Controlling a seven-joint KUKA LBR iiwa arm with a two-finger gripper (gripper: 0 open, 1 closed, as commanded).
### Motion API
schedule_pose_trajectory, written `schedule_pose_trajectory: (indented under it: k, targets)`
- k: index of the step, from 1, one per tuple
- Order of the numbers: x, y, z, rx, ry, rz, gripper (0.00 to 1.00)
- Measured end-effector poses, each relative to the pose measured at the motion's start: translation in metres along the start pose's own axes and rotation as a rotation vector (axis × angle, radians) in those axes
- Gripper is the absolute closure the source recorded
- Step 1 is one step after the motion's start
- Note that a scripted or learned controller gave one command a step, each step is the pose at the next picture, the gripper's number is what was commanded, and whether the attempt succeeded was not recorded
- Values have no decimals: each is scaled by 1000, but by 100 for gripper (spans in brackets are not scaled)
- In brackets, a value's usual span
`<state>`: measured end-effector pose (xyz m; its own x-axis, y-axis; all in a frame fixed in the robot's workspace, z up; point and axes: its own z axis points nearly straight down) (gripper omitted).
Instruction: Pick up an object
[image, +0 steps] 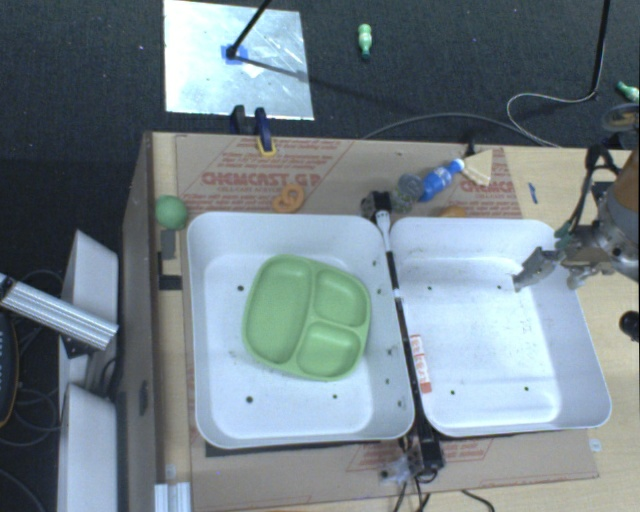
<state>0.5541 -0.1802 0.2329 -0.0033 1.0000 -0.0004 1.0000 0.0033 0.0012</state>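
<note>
Gripper (548, 265) sits over the right bin's (500, 400) upper right corner, near the rim, reached in from the right edge of the view. One grey finger (533, 267) points left and down toward the bin floor; a second shows at the right, by the rim. How far the jaws stand apart: cannot tell at this angle. Nothing seen between them.

Green plate (307, 317), three compartments, lies flat in the left bin (225, 400), well left of the jaws and a little lower in the view, across the black divider (397, 300) between the bins. Plate sits about mid-bin, clear of the walls, slightly rotated.

Right bin floor below and left of the jaws shows faint scuffs.

Beyond the bins, on the cardboard sheet (330, 170): blue bottle (438, 180) up and left of the jaws, near the bins' shared top corner; orange pretzel shape (288, 198) farther left; green ball (171, 211) at the left bin's upper left corner, far from the jaws. Small green item (365, 39) on dark floor at top.
</note>
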Motion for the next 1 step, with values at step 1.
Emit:
schedule_pose_trajectory:
  k: [1]
  targets:
    - [-26, 36, 146, 1, 0, 2, 0]
